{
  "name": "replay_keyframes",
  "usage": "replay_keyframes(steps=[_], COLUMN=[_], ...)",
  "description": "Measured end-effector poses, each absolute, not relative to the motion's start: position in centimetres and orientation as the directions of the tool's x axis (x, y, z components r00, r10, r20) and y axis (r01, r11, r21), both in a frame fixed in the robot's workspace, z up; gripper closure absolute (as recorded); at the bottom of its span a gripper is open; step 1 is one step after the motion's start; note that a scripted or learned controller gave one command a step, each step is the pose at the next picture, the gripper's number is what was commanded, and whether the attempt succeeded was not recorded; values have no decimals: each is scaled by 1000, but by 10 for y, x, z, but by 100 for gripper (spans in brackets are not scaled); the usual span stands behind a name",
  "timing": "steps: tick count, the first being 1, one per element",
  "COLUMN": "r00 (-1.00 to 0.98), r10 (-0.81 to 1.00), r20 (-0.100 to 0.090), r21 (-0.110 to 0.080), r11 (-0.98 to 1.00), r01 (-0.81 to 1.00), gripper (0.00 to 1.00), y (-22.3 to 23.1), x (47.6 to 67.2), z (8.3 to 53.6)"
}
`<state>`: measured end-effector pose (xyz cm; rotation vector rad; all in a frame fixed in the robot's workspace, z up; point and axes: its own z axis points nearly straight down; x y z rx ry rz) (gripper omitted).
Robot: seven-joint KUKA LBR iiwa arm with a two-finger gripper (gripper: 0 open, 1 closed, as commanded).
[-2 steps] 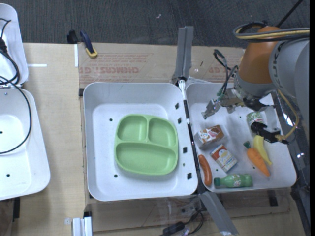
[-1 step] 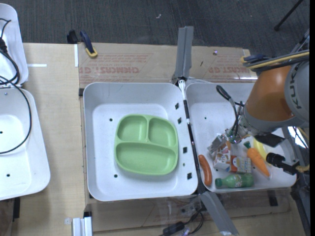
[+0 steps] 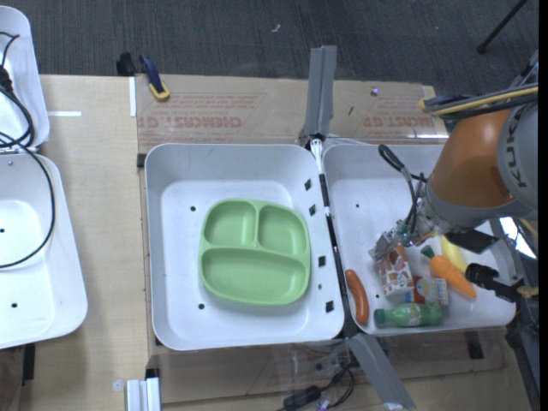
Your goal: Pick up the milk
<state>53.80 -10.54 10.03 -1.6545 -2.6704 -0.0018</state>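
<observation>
The milk (image 3: 395, 276) is a small white carton with orange-red print. It lies in the right bin (image 3: 360, 191), near the bin's front middle. My gripper (image 3: 390, 245) reaches down from the right and sits right at the carton's upper end, touching or almost touching it. The carton still appears to rest on the bin floor. The orange band of the arm (image 3: 469, 165) hangs over the bin's right part and hides what is under it.
Around the milk lie a red sausage (image 3: 357, 296), a green bottle (image 3: 409, 316), a carrot (image 3: 452, 277), a yellow piece (image 3: 450, 249) and another small carton (image 3: 434, 291). The left bin (image 3: 171, 229) holds a green divided plate (image 3: 255, 252).
</observation>
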Motion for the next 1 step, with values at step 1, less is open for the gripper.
replay_keyframes(steps=[1], r00=[-492], r10=[871], r20=[-1], r21=[0], r11=[492], r01=[871], gripper=[100], y=[-26], x=[573], z=[191])
